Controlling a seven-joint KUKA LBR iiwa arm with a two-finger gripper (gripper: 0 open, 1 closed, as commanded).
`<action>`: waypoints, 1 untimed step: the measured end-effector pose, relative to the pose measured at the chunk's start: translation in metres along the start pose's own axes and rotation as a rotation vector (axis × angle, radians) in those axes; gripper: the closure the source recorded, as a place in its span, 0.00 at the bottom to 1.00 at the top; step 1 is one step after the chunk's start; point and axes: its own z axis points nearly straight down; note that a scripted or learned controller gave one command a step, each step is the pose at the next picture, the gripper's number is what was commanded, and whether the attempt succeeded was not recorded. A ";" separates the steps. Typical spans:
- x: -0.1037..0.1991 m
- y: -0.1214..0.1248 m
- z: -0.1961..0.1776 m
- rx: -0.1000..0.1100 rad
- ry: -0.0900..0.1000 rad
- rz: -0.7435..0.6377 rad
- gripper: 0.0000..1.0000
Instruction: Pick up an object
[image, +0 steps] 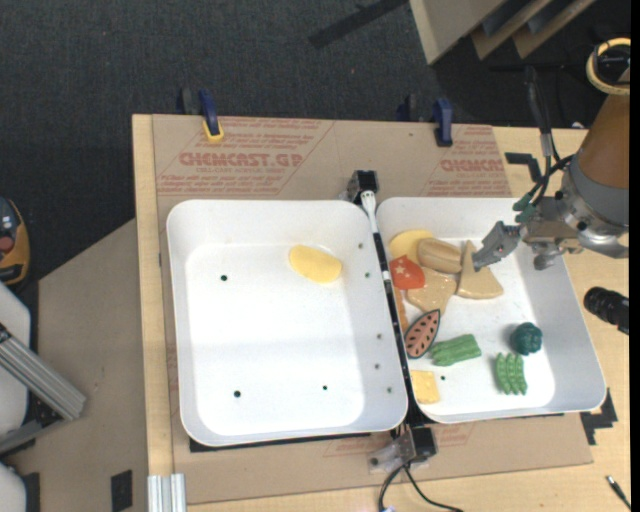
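My gripper (518, 256) hangs over the back of the right bin (570, 330), fingers spread and open, with bare bin floor showing between them. Its left finger (490, 247) points down at a pile of tan pieces (478, 285); I cannot tell whether it touches them. Beside that pile lie a tan roll (438, 255), a yellow disc (403, 243) and a red piece (406, 272). Nearer the front are a dark seeded slice (422, 333), a green piece (455, 350), a teal ball (527, 338), a green bunch (510, 373) and a yellow square (426, 386).
A yellow oval (316, 264) lies alone at the back of the left bin (200, 330). A raised rim (385, 300) separates the two bins. The arm's grey body and orange band (610, 150) stand over the right bin's back right corner.
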 end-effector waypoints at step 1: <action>0.063 0.015 0.087 0.007 0.003 -0.006 0.00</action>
